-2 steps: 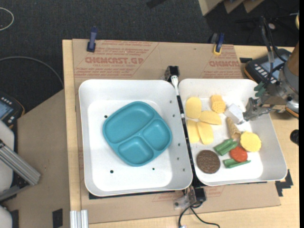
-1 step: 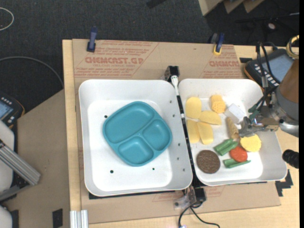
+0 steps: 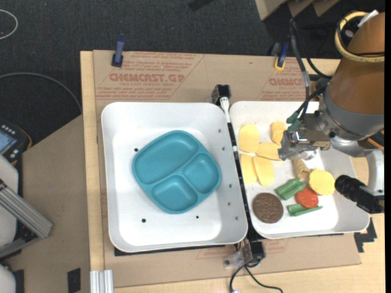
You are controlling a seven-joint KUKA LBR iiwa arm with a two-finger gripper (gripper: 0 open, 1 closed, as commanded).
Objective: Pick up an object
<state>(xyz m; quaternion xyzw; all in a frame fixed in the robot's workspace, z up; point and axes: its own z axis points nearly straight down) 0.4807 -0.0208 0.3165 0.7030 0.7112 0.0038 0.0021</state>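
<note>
Toy food [image 3: 264, 171] in right bin [image 3: 348, 223]

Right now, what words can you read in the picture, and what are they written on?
"CHEMCAST G P": red print on the brown board behind the left bin.
The same red print on the board behind the right bin: partly hidden by cables, too blurred to read.
Smaller red lines above it: too small to read.

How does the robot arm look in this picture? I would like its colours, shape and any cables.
The arm is a thick, rounded grey body with a broad orange band above the wrist. Its gripper is a small block of grey and silver metal with a green spot. Thin black cables run along the arm toward the gripper.
</note>
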